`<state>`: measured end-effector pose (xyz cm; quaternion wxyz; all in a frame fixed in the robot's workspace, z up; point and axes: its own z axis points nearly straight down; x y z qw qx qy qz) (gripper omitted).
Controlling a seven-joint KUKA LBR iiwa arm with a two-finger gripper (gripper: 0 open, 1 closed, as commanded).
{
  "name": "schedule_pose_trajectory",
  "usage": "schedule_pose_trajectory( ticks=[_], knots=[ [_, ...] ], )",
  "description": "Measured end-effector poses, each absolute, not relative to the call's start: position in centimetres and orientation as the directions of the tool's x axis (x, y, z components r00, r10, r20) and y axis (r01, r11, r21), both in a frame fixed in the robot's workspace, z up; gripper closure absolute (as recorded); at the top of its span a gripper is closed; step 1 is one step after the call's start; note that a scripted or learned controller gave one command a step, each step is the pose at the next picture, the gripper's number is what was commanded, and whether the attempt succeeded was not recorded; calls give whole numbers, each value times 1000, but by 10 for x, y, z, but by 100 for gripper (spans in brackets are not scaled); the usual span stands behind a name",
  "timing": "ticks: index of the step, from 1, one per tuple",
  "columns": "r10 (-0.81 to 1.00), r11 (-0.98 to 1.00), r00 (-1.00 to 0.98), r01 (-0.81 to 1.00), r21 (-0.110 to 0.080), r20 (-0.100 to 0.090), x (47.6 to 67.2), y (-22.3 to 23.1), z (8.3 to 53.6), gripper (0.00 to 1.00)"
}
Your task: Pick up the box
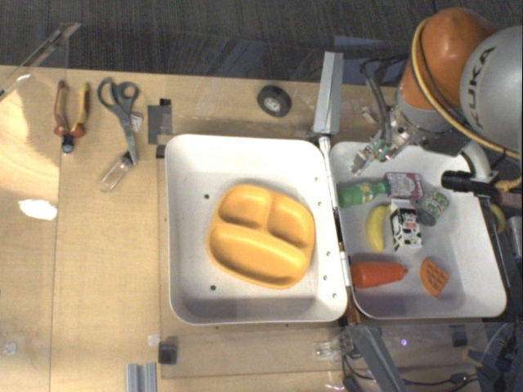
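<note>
My gripper (374, 152) hangs over the far left corner of the right bin (482, 300). It looks like a small tangle of metal with green and red bits. From this slant I cannot tell whether it is spread or pressed together, and I see nothing held in it. It appears to touch none of the objects.

The box (404, 185) lies in the right bin, near my gripper and a little towards the bin's middle. It is a small, flat-faced, pinkish-maroon pack with a pale label. Its left end is just beside the cap end of one green plastic bottle (364, 193) lying on its side.

Below the box sits one black-and-white patterned carton (405, 229), squarish and apparently upright. One curved yellow banana (375, 227) is just to its left. One small greenish can (433, 206) lies tilted to the box's right. Along the near side lie one smooth orange-red carrot (377, 273) and one orange piece with a gridded face (435, 276).

The left bin (184, 300), glossy white with rounded corners, carries one big yellow lump (261, 235). It is smooth, puffy and split by creases into three lobes.

On the wooden bench (82, 284) lie one pair of red-handled pliers (69, 114), one pair of grey scissors (122, 109) and one black roll of tape (274, 100).
</note>
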<state>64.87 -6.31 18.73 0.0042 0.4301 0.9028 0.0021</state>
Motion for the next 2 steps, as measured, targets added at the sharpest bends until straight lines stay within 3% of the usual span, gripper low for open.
schedule_pose_trajectory(
  ticks=[1,2],
  knots=[
    [632,775,-775,632,4,-8,651,-174,221,100],
    [632,775,-775,632,5,-8,651,-174,221,0]
  ],
)
